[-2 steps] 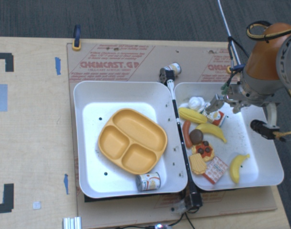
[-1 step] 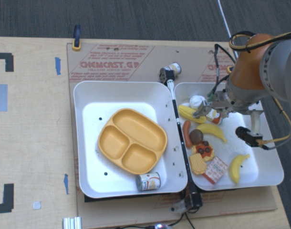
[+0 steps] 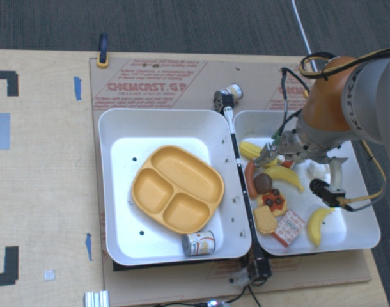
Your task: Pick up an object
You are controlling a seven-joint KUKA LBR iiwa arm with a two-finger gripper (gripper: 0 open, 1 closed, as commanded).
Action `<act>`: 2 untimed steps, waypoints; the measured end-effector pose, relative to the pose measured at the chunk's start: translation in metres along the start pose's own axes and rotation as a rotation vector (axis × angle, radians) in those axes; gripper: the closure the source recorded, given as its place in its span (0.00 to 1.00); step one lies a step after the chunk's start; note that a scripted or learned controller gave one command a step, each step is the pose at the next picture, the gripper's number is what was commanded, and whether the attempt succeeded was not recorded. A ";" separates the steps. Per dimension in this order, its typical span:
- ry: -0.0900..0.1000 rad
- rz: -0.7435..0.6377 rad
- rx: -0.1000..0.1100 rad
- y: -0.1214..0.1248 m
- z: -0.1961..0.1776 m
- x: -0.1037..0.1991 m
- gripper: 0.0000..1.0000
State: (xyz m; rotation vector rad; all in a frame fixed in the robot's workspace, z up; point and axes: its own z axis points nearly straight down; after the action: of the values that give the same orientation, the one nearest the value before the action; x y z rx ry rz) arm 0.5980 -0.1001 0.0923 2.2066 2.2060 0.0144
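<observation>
Pick not done yet, going by this frame. Arm (image 3: pixel 339 101) reaching in from the right, parked low over the right bin (image 3: pixel 367 226), with the end effector (image 3: pixel 270 155) down among the play food near the bin's left wall. Can't tell whether it's open or closed, too small and too cluttered down there. Nothing visibly lifted off the bin floor either, so no claiming a grasp.

Candidates all sitting in the right bin: a corn cob (image 3: pixel 250 149) just beside the tip, a yellow banana (image 3: pixel 288 176) right under the wrist, a brown round piece (image 3: pixel 263 183) and a reddish sausage-looking thing (image 3: pixel 250 173) just below. Further down, a pizza-like piece (image 3: pixel 273 201), a waffle or cracker thing (image 3: pixel 265 219), a small red and white packet (image 3: pixel 289 228) and a second banana (image 3: pixel 316 224) near the front. Best guess at the target: corn or the first banana, purely from where the tip is hanging.

Left bin (image 3: pixel 112 171) holding a yellow divided plate (image 3: pixel 177 188) and a small can (image 3: pixel 200 242) lying on its side at the front edge. Both well apart from the arm.

So: approach looks about done. Left to do: close on something, lift clear. Tight cluster there, so decent chance of nudging a neighbour or coming up with nothing.
</observation>
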 end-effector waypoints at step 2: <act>0.001 -0.001 0.001 -0.005 0.000 0.002 0.00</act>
State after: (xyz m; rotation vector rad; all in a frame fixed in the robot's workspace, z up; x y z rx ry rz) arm 0.5928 -0.0981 0.0920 2.2072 2.2079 0.0150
